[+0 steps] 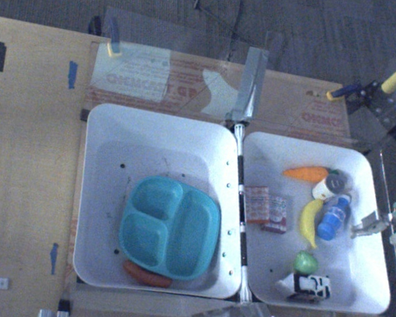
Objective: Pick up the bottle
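Gripper (377,225) low at the right bin's (364,293) right wall; jaw state cannot be told. Bottle (332,217), blue, lies just left of it, free, beside the banana (310,221). Carrot (305,173) above. Left bin (110,138) holds a teal tray (169,226).

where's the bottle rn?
The blue bottle lies in the right bin, toward its right side, right beside the banana and just below the carrot.
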`<act>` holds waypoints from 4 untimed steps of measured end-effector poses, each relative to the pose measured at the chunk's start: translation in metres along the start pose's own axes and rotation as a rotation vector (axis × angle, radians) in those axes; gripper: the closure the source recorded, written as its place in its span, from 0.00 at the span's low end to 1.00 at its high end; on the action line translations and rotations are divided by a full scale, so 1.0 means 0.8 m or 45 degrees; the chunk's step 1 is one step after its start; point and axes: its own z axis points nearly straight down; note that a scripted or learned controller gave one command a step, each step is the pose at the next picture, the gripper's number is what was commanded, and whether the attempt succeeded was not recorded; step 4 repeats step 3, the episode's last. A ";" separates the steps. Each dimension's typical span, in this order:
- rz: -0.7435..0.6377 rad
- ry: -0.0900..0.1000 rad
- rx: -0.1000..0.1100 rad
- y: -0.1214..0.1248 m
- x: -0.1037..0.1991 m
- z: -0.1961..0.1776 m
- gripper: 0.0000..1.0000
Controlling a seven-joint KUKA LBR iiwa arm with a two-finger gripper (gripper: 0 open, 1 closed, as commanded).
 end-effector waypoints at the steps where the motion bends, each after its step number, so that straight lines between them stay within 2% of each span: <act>1: 0.239 0.013 -0.001 0.067 0.002 0.156 0.00; 2: 0.241 0.005 0.000 0.066 -0.002 0.145 1.00; 3: 0.366 -0.002 0.000 0.131 0.043 -0.007 1.00; 4: 0.366 -0.002 0.000 0.131 0.043 -0.007 1.00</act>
